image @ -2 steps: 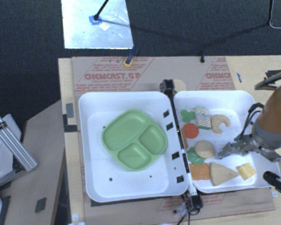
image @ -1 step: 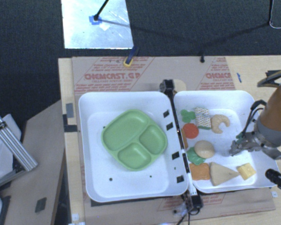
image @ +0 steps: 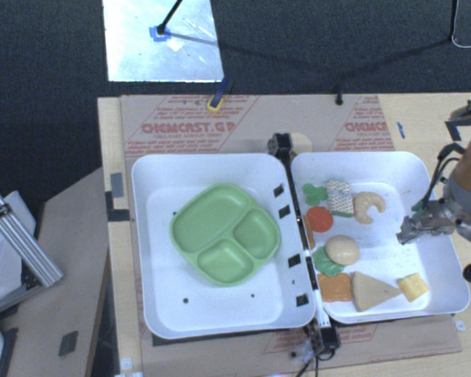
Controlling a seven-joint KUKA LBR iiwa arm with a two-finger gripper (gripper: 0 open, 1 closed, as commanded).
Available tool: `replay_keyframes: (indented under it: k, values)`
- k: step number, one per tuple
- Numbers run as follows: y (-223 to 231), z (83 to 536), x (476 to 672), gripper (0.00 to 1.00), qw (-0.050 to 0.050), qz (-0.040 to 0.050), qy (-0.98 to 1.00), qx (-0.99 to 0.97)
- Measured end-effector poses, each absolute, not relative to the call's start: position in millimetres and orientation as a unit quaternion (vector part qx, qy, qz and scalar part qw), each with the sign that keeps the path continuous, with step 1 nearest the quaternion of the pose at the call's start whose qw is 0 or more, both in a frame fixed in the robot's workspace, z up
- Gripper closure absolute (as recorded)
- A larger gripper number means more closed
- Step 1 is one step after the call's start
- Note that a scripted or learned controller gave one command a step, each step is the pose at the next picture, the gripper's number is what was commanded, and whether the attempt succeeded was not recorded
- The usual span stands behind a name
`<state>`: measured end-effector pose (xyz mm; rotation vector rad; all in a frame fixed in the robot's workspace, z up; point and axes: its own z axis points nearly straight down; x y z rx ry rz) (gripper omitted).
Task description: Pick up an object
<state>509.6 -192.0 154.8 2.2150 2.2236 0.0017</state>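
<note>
- Step in hand, as I judge it: the approach. The gripper (image: 409, 231) hangs over the right bin (image: 424, 174), at its right side, with nothing between its jaws; how wide they stand I cannot tell.
- Nearest pieces: the croissant (image: 368, 205) up-left of the jaws, the yellow cube (image: 414, 286) below them, and the cheese wedge (image: 375, 291) down-left.
- Next move calls for centring over one piece, then descending.
- The cardboard (image: 186, 125) under the bins reads "CHEMCAST".

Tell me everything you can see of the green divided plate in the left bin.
The green divided plate is pale green, looks like matte plastic, and has rounded corners. Raised ridges split it into three compartments: one large section toward the upper left and two smaller ones toward the lower right. It lies flat, turned at an angle to the bin walls, near the middle of the left bin. Nothing rests in it, and it stands apart from the bin's walls.
</note>
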Motion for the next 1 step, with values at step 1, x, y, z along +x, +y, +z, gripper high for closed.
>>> replay_keyframes:
  k: [1]
  values:
    - [-196.1, 203.6, 519.5, 1.0, 0.003, 0.0011, 0.709, 0.706]
